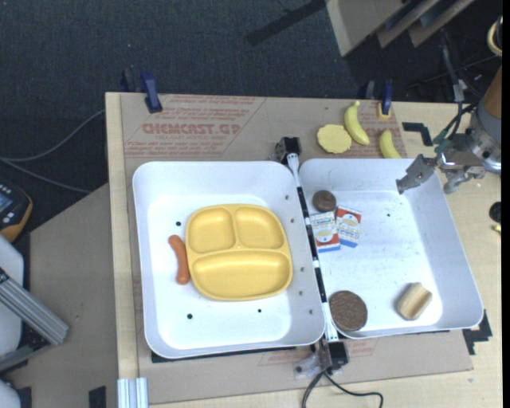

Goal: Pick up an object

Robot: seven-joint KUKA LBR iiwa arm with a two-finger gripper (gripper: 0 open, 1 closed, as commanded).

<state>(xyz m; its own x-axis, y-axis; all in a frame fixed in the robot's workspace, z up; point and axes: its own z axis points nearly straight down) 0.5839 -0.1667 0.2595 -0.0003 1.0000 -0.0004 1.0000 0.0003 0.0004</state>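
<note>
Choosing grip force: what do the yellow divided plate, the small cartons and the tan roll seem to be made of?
Yellow divided plate: likely moulded plastic, with an even colour and soft sheen. Small cartons: probably printed card, flat faces with graphics. Tan roll: matte, bread-like; foam or plastic toy food, cannot tell which.

Lying under the bench: dark blue carpet, grey cables trailing across. Standing at top right: wooden furniture.

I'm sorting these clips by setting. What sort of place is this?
Most likely a robotics lab bench, not a kitchen. Two white bins are fixed side by side on a board, a robot gripper reaches in, and the food is toy-like: a yellow divided plate, a hot dog and bananas.
</note>
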